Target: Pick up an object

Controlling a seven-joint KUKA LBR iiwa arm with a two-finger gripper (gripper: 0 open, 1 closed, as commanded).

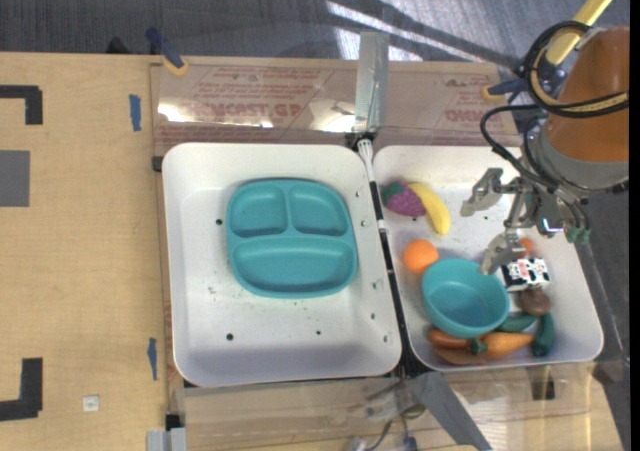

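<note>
Nothing is picked up yet: the gripper (507, 224) hangs over the right bin (590, 339) with its fingers spread apart and nothing between them, so the whole grasp is left to do. Taking the teal bowl (462, 297) as landmark, the candidates lie around it: an orange ball (421, 256) just up-left, a banana (432, 207) and purple fruit (404, 200) farther up-left, a carrot (505, 343) at its lower edge. The arm reaches in from the right, wrist above the bowl's upper right.
</note>
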